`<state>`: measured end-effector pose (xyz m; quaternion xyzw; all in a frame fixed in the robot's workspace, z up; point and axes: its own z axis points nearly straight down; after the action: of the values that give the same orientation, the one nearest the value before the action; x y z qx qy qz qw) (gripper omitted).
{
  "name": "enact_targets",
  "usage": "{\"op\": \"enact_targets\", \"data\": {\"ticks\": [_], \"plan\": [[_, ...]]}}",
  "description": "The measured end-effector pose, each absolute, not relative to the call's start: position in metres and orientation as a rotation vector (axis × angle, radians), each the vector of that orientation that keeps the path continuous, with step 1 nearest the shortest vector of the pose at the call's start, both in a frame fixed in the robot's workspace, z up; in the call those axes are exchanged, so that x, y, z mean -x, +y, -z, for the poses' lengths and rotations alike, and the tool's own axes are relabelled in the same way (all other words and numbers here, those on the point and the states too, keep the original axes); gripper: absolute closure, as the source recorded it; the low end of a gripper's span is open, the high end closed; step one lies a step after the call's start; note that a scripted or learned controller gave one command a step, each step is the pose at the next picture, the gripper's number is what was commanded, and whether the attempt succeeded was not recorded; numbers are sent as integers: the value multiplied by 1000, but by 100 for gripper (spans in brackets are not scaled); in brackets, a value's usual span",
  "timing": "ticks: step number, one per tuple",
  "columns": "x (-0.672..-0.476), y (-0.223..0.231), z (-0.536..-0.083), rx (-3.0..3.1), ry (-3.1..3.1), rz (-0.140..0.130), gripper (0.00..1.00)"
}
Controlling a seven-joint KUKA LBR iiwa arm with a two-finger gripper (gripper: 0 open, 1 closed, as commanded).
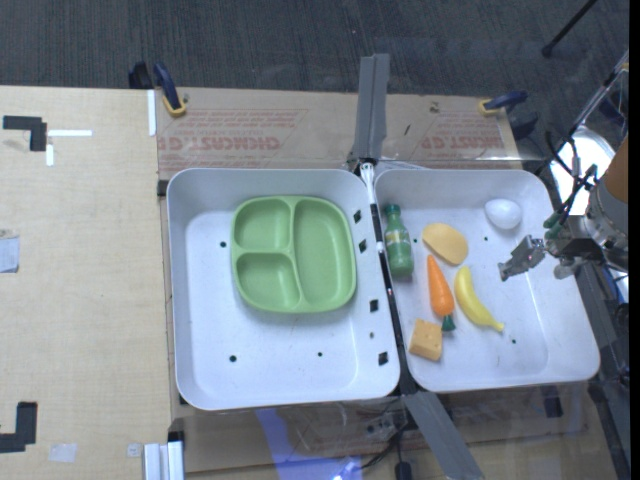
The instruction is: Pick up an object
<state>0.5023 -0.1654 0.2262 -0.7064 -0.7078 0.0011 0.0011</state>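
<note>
Right bin (570,363) is holding the loose pieces: a yellow banana (476,300), an orange carrot (440,286), a green bottle (398,242) lying against the divider, a cheese wedge (427,340), a yellow chip (446,243) and a white egg (503,212). All are lying flat and mostly apart, leaving room to reach between them. The gripper (520,259) is hovering right of the banana, carrying nothing; its opening cannot be told. A green divided plate (294,254) is sitting in the left bin (200,368).
</note>
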Motion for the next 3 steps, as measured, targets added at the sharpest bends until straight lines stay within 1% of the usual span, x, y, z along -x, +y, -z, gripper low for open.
{"op": "enact_targets", "data": {"ticks": [1, 2, 3], "plan": [[-498, -130, -117, 2272, -2165, -4, 0], [-554, -125, -91, 2202, -2239, -2, 0], [-553, -127, -100, 2205, -2233, -3, 100]]}}
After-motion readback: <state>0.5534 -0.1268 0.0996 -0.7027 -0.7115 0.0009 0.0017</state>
